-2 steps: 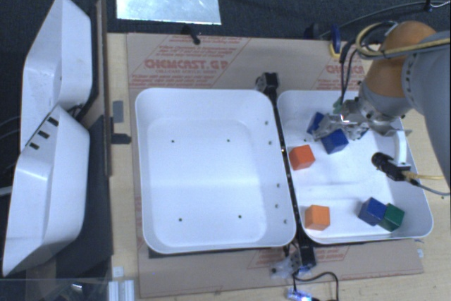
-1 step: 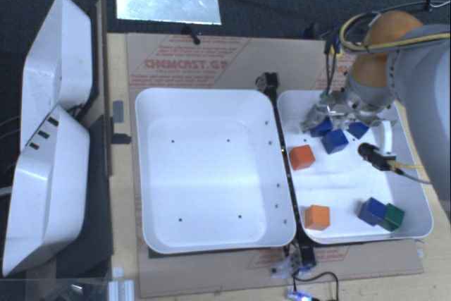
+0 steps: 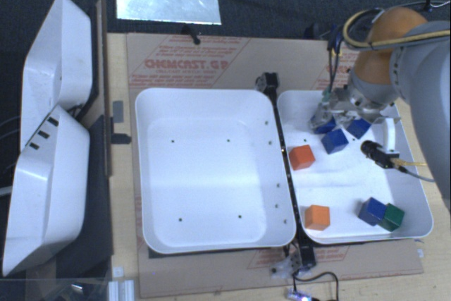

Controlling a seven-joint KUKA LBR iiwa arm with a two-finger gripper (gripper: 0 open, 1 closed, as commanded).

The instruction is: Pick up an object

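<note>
Gripper (image 3: 331, 116): low in the right bin's far end, reached in from the right under the grey wrist and orange band. It sits among a cluster of blue blocks; whether it is wide, narrow or holding anything I cannot tell — the wrist hides that part.

Right bin (image 3: 416, 222): holds all the loose objects, so the arm works here.

Blue blocks (image 3: 335, 140): three or so, bunched together right at the gripper. One lies just toward the near side of it, another (image 3: 358, 127) beside the wrist, a third partly under the tool. Probably the target, judging by where the tool has been placed.

Orange blocks: one (image 3: 301, 156) near the divider, a second (image 3: 317, 216) nearer the front edge, well apart from the gripper.

Blue and green pair (image 3: 381, 213): touching each other in the near right corner.

Left bin (image 3: 211, 166): a likely drop place, though the task asks for a pick alone.

Stage: at the grasp, by my reading — nothing is visibly lifted.

Risk: blocks so close together may be nudged aside, or two caught at once.
</note>
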